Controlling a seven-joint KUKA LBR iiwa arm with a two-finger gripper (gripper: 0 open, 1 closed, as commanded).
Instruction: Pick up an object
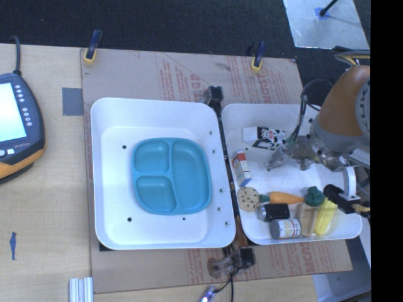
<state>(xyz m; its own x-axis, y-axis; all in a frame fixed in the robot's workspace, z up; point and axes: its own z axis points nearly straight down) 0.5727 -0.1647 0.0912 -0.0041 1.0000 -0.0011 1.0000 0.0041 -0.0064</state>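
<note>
Wooden tabletop, two bins | tool right of centre, over right bin; you can't tell its state | step: approach | next: descend onto carrot.

Heaped along the near side of the right bin: round speckled cookie at its left end, orange carrot lying flat beside it, green lump farther right, dark can, grey tin, yellow corn. Toward the far wall, black-and-white carton.
</note>
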